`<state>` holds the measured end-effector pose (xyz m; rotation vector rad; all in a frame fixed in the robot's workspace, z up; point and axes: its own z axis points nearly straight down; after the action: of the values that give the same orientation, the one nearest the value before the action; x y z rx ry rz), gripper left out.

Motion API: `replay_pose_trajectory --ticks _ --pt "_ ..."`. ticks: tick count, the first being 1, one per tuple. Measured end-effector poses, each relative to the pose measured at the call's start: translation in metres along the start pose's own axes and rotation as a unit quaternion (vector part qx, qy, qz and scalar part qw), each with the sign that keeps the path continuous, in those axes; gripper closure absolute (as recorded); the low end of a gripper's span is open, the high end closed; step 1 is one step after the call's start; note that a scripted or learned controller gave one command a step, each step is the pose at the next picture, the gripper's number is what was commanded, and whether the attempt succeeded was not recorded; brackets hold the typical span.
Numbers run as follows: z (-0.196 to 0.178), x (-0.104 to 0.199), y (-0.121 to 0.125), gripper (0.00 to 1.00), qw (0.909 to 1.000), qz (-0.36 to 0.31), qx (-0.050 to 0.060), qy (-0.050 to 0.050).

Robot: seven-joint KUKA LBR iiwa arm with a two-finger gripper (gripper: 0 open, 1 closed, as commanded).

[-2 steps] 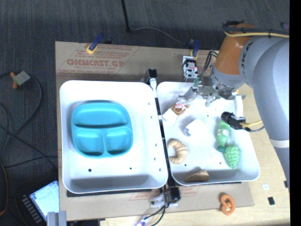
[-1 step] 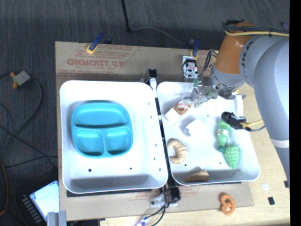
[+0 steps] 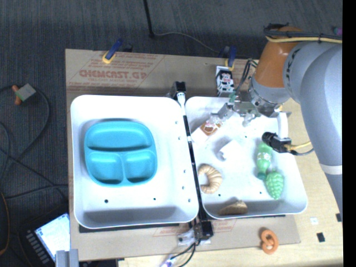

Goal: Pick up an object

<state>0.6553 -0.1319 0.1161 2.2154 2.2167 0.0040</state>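
Note:
My gripper (image 3: 235, 114) hangs over the far part of the right bin (image 3: 295, 204), open, with nothing between its fingers. Just to its left lies a small brown and white object (image 3: 209, 128). A white piece (image 3: 223, 147) sits below it in the middle of the bin. A tan ring-shaped pastry (image 3: 210, 178) rests by the bin's left wall. Two green objects (image 3: 264, 159) (image 3: 274, 184) lie on the right side, and a brown lump (image 3: 233, 207) sits at the front wall.
The left bin (image 3: 78, 204) holds a blue sectioned tray (image 3: 119, 151). A black divider bar (image 3: 189, 149) runs between the bins. An orange pretzel-shaped item (image 3: 268, 240) lies on the bench in front of the right bin. The grey arm (image 3: 317, 93) fills the right side.

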Motion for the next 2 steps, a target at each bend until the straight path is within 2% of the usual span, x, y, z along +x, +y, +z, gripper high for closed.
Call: replay_pose_trajectory --ticks 1,2 --pt "0.028 0.018 -0.076 0.0 1.0 0.001 0.002 0.0" --pt "0.028 0.023 -0.167 0.0 1.0 0.001 0.001 0.0"
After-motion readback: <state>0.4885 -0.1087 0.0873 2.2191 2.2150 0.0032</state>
